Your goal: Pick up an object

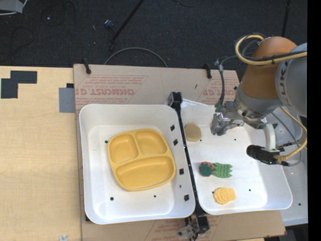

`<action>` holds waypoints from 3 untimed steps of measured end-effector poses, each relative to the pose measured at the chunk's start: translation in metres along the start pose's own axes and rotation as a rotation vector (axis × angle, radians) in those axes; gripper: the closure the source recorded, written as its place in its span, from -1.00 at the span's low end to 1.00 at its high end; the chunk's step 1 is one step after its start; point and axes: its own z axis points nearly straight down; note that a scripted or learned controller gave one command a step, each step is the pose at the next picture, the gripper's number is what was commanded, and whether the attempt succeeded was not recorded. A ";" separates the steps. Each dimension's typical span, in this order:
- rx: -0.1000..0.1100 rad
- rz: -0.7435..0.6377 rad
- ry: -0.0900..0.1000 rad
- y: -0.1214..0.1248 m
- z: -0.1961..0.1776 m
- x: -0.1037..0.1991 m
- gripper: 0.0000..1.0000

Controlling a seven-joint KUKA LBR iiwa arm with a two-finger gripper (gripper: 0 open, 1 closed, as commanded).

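Overhead, the camera view caught the arm (266, 79) reaching in from the right over the right bin (273, 197), its gripper (220, 124) hanging above the bin's upper part with nothing between the fingers; whether they stood open or closed could not be told from that angle. Three small objects lay in that bin. A tan disc (192, 132) sat against the divider, just left of the gripper. A green toy (216, 169) lay near the middle, and a yellow toy (224, 195) lay below it toward the front edge. The left bin (95, 185) held a yellow tray (142, 158) with three compartments, lying flat and well apart from the gripper.

Judging by the scene, the pick was at the approach stage, with no object yet taken. The disc looked the nearest candidate. Any try at it would call for a short shift toward the divider and a descent straight down, with the fingers set to straddle the disc. Its closeness to the bin wall could leave little room for the left finger.
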 end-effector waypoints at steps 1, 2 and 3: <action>0.004 0.001 0.000 0.000 -0.020 -0.001 1.00; 0.009 -0.003 0.002 -0.008 -0.012 0.053 1.00; 0.008 -0.004 0.002 -0.028 -0.019 0.111 1.00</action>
